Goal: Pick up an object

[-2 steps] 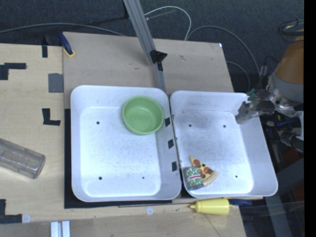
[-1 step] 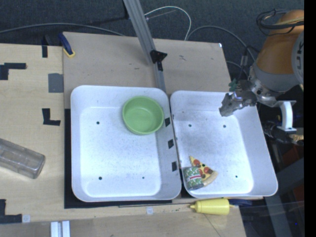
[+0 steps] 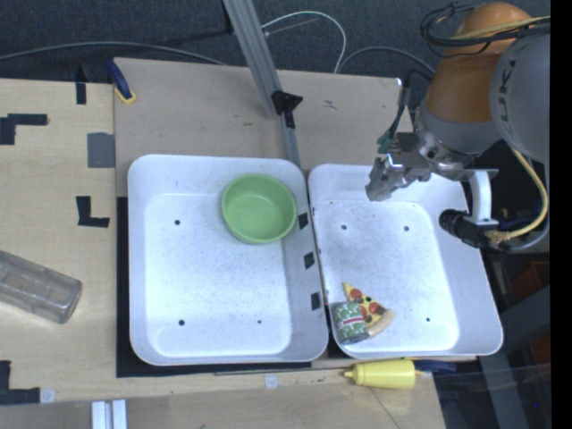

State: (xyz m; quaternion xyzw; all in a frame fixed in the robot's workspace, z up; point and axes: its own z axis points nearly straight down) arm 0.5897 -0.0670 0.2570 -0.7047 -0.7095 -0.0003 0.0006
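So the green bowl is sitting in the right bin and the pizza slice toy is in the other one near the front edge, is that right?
Not quite. The camera view shows the green bowl in the left bin, toward its back. The pizza slice toy lies in the other one, the right bin, near the front edge, as you said.

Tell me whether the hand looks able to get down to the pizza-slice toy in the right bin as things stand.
Probably yes. The hand hangs over the far edge of the shallow white right bin, and the colourful flat pizza-slice toy lies alone in the near left corner. The nearby bin wall may crowd the grasp.
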